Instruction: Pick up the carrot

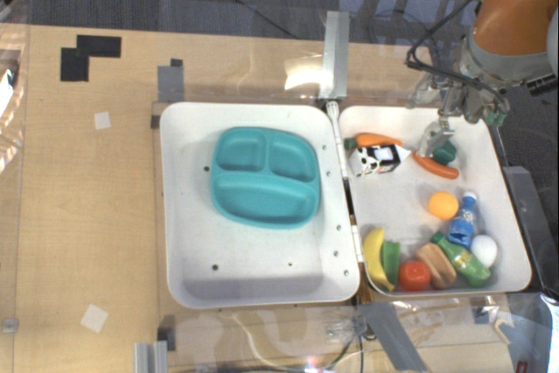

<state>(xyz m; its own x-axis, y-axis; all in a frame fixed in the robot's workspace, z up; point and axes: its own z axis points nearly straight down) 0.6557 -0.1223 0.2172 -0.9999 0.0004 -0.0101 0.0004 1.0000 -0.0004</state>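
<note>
The carrot [379, 139] is a small orange piece with a green end pointing left, lying near the upper left of the right bin [515, 214], just above a black-and-white cow toy [376, 160]. My gripper [437, 135] hangs over the upper part of the right bin, to the right of the carrot and apart from it. Directly below the gripper lies a red-orange piece [434, 167] with a dark green top [446, 153]. Nothing is visibly held.
The left bin [188, 275] holds a teal divided plate [265, 176]. In the lower right bin lie an orange ball [443, 205], a blue bottle [463, 225], a banana [374, 253], a tomato [413, 275], a hot dog [437, 265] and a white egg [484, 251].
</note>
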